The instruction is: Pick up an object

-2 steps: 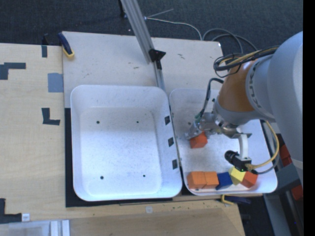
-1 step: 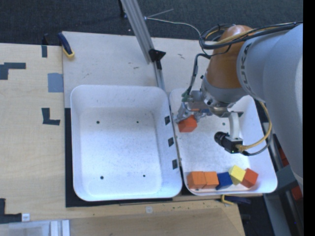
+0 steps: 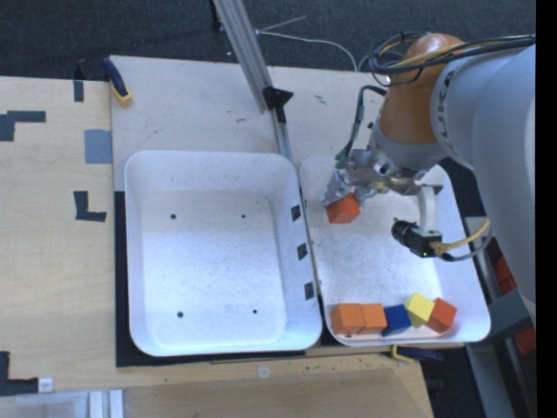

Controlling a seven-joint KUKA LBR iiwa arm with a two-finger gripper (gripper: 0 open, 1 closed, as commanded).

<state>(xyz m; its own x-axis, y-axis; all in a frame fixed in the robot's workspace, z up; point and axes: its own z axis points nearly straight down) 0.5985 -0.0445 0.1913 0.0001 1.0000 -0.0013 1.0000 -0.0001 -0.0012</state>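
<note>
An orange-red block (image 3: 343,209) hangs just under my gripper (image 3: 342,195), held between its fingers above the upper left part of the right bin (image 3: 383,251). The gripper is shut on that block, and the grey arm with its orange band comes in from the right. Along the bin's front edge lie two orange blocks (image 3: 358,317) side by side, a blue block (image 3: 397,319), a yellow block (image 3: 420,307) and another orange-red block (image 3: 442,314).
The left bin (image 3: 209,251) sits beside the right one, with only specks on its floor. A slanted metal rail (image 3: 248,50) runs down toward the gap between the bins. A black cable plug (image 3: 416,238) hangs over the right bin.
</note>
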